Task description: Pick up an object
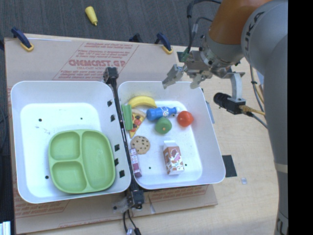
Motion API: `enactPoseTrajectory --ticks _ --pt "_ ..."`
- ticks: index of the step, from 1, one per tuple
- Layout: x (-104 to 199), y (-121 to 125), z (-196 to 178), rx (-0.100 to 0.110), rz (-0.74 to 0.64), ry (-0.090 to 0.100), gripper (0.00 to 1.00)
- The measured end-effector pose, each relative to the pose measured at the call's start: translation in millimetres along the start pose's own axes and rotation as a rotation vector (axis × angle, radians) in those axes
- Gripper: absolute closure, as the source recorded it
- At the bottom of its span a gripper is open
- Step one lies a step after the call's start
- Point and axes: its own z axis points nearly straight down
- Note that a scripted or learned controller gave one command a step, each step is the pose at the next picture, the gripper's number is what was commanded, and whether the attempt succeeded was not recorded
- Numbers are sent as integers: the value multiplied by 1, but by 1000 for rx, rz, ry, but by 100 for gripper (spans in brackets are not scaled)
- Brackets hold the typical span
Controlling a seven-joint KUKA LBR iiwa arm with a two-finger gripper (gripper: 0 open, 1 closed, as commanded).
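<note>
We see the gripper (185, 79) hanging above the far rim of the right bin (208, 126), its two fingers spread apart with nothing between them. Below it in that bin lie a banana (142, 102), a blue bottle (161, 113), a green apple (164, 126), a red tomato (185, 118), a cookie (140, 144) and a small carton (172, 159). The left bin (29, 102) bears a green divided plate (81, 161).

The grey arm (254, 28) reaches in from the right (orange band up top), its gripper (185, 79) hanging open, fingers spread, holding nothing.
</note>
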Motion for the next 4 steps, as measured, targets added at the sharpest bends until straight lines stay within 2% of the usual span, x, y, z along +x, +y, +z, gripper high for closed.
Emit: enactPoseTrajectory --ticks 1,2,3,4 --pt "1 0 -10 1 -5 1 100" --pt "68 -27 27 1 -2 0 100" --pt "123 14 61 0 -3 -2 100" --pt "99 -27 66 1 -1 -2 100"
